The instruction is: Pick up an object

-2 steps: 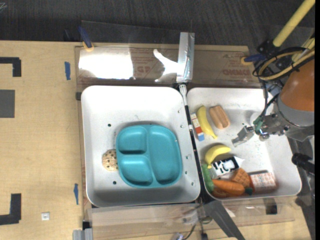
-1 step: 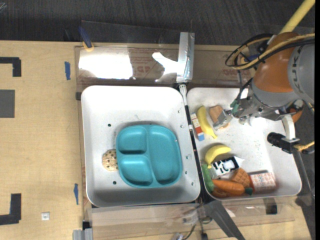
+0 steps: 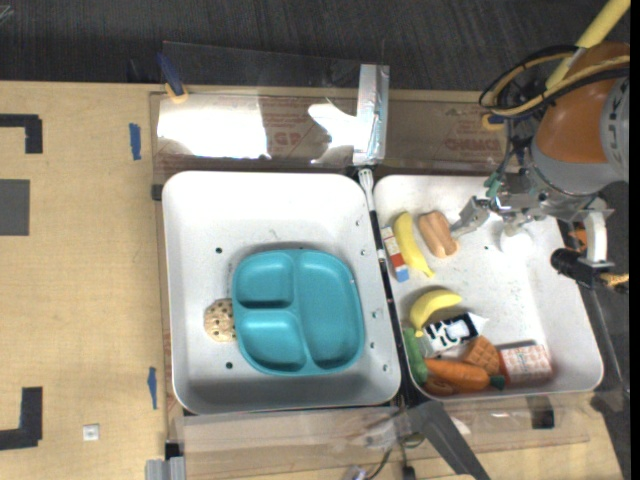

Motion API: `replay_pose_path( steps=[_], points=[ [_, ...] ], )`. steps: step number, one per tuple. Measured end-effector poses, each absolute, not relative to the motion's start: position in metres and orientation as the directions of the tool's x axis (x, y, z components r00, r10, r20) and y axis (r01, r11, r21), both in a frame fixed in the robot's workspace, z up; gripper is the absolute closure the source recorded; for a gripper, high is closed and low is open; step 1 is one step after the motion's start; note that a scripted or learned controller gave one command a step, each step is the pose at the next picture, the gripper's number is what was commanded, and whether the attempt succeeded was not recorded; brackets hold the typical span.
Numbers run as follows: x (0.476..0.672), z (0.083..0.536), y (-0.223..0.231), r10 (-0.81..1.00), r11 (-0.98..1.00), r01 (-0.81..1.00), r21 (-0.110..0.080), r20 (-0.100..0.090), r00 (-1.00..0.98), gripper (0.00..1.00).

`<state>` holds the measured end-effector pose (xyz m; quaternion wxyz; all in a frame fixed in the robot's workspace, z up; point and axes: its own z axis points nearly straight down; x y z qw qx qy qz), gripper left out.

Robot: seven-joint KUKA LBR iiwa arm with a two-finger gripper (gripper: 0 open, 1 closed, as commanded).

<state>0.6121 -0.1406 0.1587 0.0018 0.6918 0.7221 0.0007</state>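
Observation:
My gripper (image 3: 492, 220) hangs over the upper part of the right bin (image 3: 560, 298), just right of a tan sausage (image 3: 436, 234). Its two metal fingers (image 3: 467, 217) stand open with nothing between them. A yellow banana (image 3: 411, 244) lies left of the sausage, near the bin's left wall. Lower down sit a yellow curved piece (image 3: 434, 307), a black and white object (image 3: 451, 331), an orange carrot (image 3: 459, 373) and a pink box (image 3: 524, 361).
The left bin (image 3: 200, 218) holds a teal divided plate (image 3: 297, 310) with a cookie (image 3: 219, 319) at its left edge. A small red and white stick (image 3: 394, 253) lies along the right bin's left wall. Cables loop above the wrist (image 3: 575, 138) at the top right.

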Motion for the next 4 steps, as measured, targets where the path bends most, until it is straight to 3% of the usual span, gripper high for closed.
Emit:
replay_pose_path(
  steps=[1,2,3,4],
  points=[
    [0.657,0.122,-0.098,0.999,0.041,0.999,0.000,0.001,-0.041,0.00],
    [0.653,0.095,-0.103,0.966,0.257,0.966,0.018,-0.009,-0.257,0.00],
    [0.654,0.105,-0.101,0.966,0.259,0.966,0.020,-0.009,-0.259,1.00],
    [0.669,0.189,-0.039,0.990,0.143,0.990,0.008,0.000,-0.143,1.00]
  ],
)
